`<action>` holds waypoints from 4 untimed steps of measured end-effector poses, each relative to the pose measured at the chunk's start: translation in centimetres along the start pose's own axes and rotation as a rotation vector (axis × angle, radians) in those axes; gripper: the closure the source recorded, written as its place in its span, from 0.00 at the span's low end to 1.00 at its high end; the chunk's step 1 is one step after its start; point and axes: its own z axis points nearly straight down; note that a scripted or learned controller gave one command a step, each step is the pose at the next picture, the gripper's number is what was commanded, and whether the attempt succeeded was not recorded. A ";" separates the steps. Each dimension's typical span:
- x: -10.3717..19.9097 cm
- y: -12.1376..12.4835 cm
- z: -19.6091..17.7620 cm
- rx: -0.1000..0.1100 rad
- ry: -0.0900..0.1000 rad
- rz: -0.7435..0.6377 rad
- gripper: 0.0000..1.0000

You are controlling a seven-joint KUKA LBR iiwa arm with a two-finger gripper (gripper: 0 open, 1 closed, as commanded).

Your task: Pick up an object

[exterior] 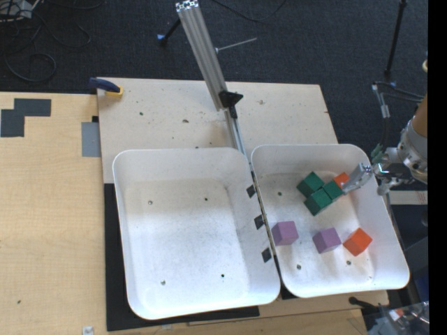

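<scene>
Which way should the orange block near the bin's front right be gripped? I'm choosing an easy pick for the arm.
Take the orange block from straight above, fingers on two opposite flat sides. It sits apart from the purple block and the bin wall, so probably either pair of sides has room.

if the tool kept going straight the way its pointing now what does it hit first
The tool reaches in from the right, pointing left and slightly down over the right bin. First in its line is probably the small orange block just ahead, then the green block. Its height above them is unclear.
</scene>
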 end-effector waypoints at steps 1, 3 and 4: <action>0.0 0.1 -0.3 -0.005 -0.001 -0.001 0.00; -0.2 -1.0 10.0 0.002 0.000 0.002 0.00; -0.2 -0.9 14.3 -0.006 -0.002 0.003 0.00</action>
